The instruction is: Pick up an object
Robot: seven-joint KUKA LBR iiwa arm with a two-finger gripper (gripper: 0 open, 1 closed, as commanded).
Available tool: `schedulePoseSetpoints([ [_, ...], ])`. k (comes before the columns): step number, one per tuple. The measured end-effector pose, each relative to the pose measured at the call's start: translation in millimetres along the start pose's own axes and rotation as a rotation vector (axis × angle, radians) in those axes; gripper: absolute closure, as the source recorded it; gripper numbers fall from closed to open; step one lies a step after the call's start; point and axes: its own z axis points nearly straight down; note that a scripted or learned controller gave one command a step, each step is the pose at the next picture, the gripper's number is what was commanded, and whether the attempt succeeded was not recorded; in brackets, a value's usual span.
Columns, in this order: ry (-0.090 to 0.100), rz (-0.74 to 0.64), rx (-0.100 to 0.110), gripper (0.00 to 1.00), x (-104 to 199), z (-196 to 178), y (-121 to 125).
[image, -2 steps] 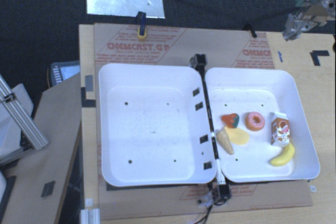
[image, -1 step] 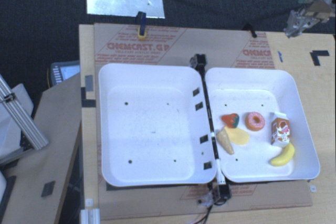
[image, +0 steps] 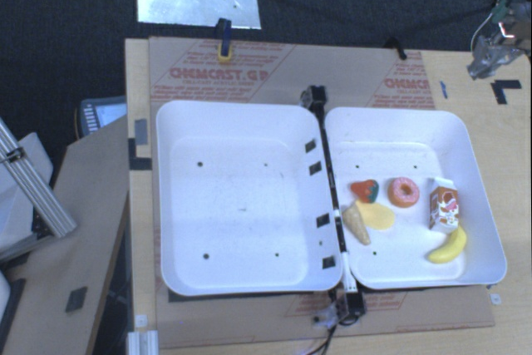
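the small toys are gathered in the lower middle of the right-hand shallow white plastic bin (image: 465, 137), loosely spread, which leaves gaps for a reach from above. the curved yellow plastic banana (image: 448, 246), a likely pick, lies at the frame's lower right, its long axis running from lower left to upper right. the metal gripper (image: 492, 54) is parked at the upper right edge, well apart; whether it is apart or together cannot be told.

Pale metallic gripper (image: 496, 46), seemingly cabled.
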Motion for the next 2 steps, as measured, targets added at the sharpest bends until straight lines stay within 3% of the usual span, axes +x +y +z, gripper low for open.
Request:
schedulePoseSetpoints([
  [1,-0.001,-0.006,-0.007,1.0,1.6,-12.4,1.8],
  [2,-0.001,-0.007,-0.006,0.0,1.8,-12.0,1.7],
])
